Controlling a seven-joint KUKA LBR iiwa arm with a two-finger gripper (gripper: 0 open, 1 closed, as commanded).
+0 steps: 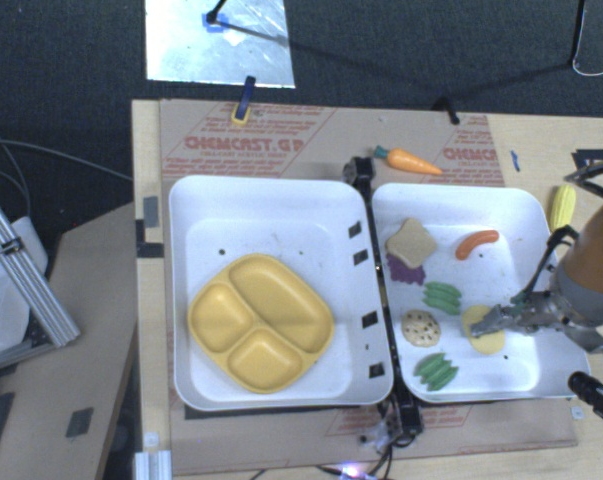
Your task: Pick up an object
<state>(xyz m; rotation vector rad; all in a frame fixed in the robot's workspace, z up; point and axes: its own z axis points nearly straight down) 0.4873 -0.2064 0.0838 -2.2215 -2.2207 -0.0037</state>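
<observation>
At the lower right of the frame the grey two-finger gripper reaches in over the right-hand shallow white bin, its dark fingertips low over the flat pale-yellow plastic slice, which lies on the bin floor right of centre. The tips look drawn close together, yet whether they are closed, or closed on anything, cannot be told at this size; nothing is plainly held between them. That slice is probably toy food: light, stiff, smooth and thin, so it would likely slide or tip rather than lift, and it offers little to pinch except across its edge. Taller pieces near it look easier: the round speckled biscuit to its left, the green pea pod at lower left, the brown slice of toy bread higher up, and the orange sausage toward the upper right, which would best be taken across its narrow middle.
</observation>
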